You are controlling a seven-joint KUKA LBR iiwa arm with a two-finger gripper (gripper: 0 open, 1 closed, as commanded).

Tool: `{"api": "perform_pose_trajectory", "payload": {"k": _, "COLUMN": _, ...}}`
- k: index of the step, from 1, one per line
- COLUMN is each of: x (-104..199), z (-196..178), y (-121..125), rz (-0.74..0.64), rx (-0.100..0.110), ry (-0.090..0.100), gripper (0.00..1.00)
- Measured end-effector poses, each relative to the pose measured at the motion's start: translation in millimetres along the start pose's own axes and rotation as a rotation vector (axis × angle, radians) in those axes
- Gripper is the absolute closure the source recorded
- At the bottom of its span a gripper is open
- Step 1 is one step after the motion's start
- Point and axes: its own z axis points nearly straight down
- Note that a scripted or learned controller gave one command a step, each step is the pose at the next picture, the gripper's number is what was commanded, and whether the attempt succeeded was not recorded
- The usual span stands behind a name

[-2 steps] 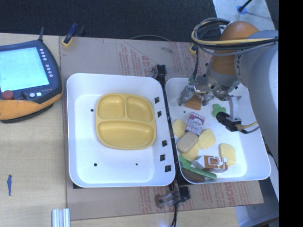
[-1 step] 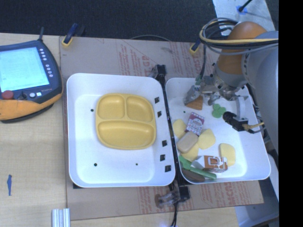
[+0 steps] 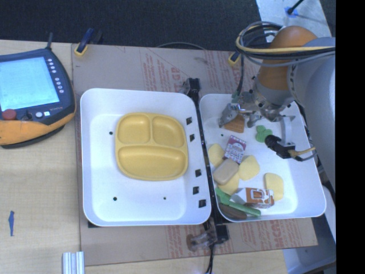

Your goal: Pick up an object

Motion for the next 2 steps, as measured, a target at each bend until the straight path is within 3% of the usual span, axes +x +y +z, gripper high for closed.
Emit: {"api": "perform_pose_trajectory", "payload": {"k": 2, "x": -22.0, "z": -0.4, "y": 0.4, "rz": 0.002, "rx": -0.004, "ry": -0.001, "gripper": 0.00}}
